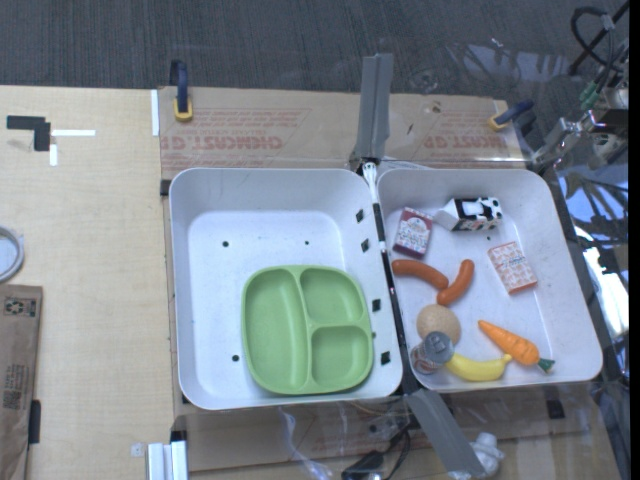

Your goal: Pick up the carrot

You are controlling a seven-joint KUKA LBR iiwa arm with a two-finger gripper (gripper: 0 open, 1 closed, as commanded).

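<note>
Two white bins sit side by side, and the carrot [510,345] lies in the right bin [560,230], near its front right corner. It lies flat and slanted, with its green stub pointing towards that corner. A yellow banana [478,368] lies just beside it on the left, next to a small grey-topped jar [433,350] and a round beige item [438,321]. Farther back are two orange-red sausages [420,271], a pink packet [512,267], a red-and-white carton [412,233] and a black-and-white box [474,213]. The left bin [200,268] holds a green divided plate [272,333].
</note>
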